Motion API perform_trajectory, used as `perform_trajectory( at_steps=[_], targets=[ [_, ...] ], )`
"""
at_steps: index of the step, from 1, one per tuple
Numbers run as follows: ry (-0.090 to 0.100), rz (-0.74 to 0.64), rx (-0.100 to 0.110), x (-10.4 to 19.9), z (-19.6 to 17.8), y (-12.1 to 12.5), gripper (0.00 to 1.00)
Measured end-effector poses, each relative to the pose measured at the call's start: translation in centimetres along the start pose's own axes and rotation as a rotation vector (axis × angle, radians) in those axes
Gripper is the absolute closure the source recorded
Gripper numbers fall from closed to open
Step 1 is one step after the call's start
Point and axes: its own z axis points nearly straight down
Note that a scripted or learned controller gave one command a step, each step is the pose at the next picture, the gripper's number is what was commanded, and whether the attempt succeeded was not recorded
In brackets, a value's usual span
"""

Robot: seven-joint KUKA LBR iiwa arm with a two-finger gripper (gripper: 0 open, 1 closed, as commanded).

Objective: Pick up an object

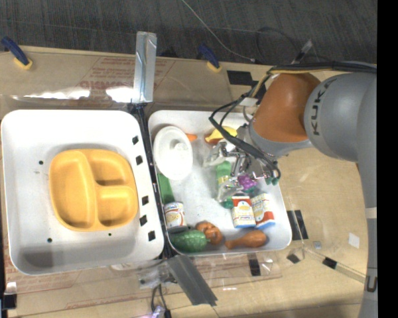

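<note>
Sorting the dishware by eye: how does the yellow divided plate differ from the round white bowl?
The yellow divided plate is squarish with compartments; the round white bowl is one plain circle. The plate looks clearly larger than the bowl. The plate lies alone in the left white bin; the bowl sits among toy foods in the right white bin. Both look like smooth plastic.

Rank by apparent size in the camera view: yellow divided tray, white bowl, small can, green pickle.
1. yellow divided tray, clearly largest
2. white bowl
3. green pickle
4. small can
The pickle and can look close; the pickle is longer, partly hidden.
</note>
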Motion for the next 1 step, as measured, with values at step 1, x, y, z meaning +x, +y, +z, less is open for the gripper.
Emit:
perform_trajectory(
  at_steps=[1],
  targets=[
    [0.0,0.012,0.0,0.34,-0.01,6.08,0.0]
  ],
)
